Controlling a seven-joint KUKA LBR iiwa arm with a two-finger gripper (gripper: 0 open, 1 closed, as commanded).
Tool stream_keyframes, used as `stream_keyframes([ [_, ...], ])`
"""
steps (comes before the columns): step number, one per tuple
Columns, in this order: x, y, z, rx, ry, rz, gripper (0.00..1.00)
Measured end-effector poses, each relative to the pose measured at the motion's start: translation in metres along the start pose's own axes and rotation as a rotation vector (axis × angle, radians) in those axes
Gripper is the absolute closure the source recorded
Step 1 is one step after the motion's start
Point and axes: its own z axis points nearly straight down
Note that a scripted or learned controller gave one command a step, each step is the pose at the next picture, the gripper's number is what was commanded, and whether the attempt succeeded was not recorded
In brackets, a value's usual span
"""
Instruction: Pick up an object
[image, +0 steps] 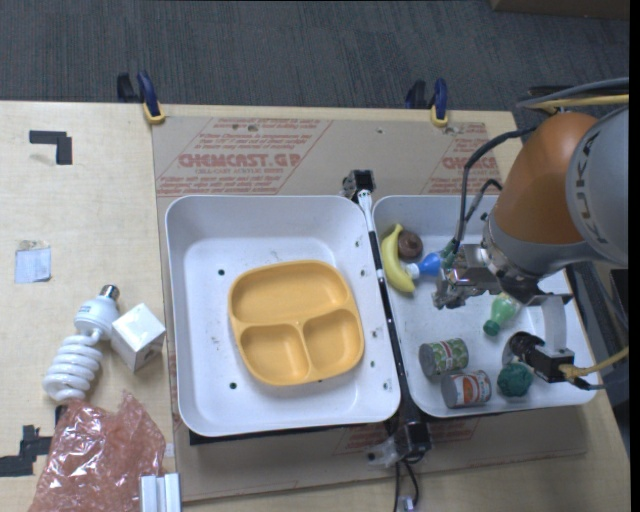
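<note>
Jaws: low in the right bin (560, 395), near its middle; from above, it cannot be told whether they are apart or together, and nothing shows between them.
Arm: grey with an orange band (545, 180), reaching in from the right over the bin's far right part.
Blue thing (430, 265): small, just left of the jaws, lying against the banana's lower end; too small to tell what it is.
Banana (398, 262): yellow, curved, along the right bin's left wall near the far corner.
Brown thing (410, 244): round and dark, touching the banana on its right side.
Green bottle (500, 315): small, tilted, just right of the jaws and below them.
Green-labelled can (443, 356): on its side, nearer the camera than the jaws.
Second can (466, 388): on its side by the near wall, just beside the first.
Dark green lump (516, 380): right of the second can, near the bin's near right corner.
Left bin (200, 260): holds a yellow divided plate (297, 322) with three compartments.
Table (70, 230): left of the bins lie a white spiral light bulb (78, 352), a white cube (138, 335) touching it, and crumpled pink plastic (95, 458) nearer the camera.
</note>
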Motion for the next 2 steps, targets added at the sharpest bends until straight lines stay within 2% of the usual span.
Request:
stream_keyframes([
  [1, 0.0, 0.0, 0.0, 0.0, 0.0, 0.0, 0.0],
  [2, -0.053, 0.005, 0.1, 0.002, 0.0, 0.004, 0.0],
])
